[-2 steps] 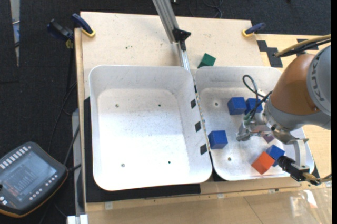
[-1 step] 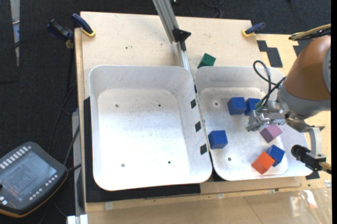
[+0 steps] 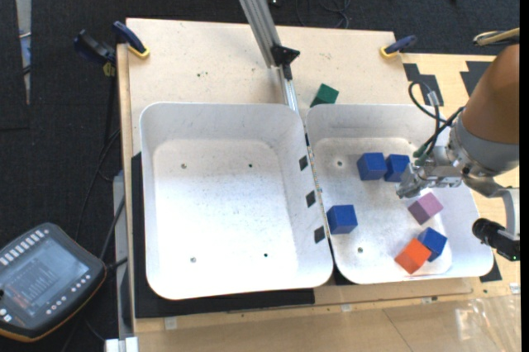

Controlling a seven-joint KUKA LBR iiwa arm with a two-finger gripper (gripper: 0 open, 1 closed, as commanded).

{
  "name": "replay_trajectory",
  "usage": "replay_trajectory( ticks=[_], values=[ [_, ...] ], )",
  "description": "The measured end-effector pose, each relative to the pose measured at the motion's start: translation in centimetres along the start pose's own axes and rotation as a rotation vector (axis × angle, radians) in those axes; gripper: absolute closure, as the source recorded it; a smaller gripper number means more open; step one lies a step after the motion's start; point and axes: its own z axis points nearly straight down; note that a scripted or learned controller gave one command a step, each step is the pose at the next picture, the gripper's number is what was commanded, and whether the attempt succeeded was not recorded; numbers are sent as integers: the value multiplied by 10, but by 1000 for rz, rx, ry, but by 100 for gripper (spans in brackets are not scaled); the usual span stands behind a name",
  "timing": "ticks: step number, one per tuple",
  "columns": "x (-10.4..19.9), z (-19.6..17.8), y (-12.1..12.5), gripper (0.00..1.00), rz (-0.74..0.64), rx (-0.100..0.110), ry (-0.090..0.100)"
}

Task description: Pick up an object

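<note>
Two white bins sit side by side on a bench (image 3: 207, 53), and the arm (image 3: 496, 111) reaches in from the right over the right bin (image 3: 347, 144). Its fingers (image 3: 411, 181) hang low beside a blue cube (image 3: 397, 167) and just left of a purple cube (image 3: 425, 208); I cannot tell whether they are apart or together. More blue cubes (image 3: 371, 166) (image 3: 341, 218) (image 3: 433, 242) and an orange cube (image 3: 412, 256) lie in that bin, and a green block (image 3: 325, 95) rests on the bench beyond it.

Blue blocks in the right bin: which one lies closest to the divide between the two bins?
The blue block on its own at the bin's left edge. The other blue ones sit further right: two side by side, one against the orange block.
</note>
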Motion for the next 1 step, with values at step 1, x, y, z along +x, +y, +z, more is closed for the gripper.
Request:
replay_trajectory(
  ticks=[1],
  values=[
    [0,-23,2,100,0,1,0]
  ],
)
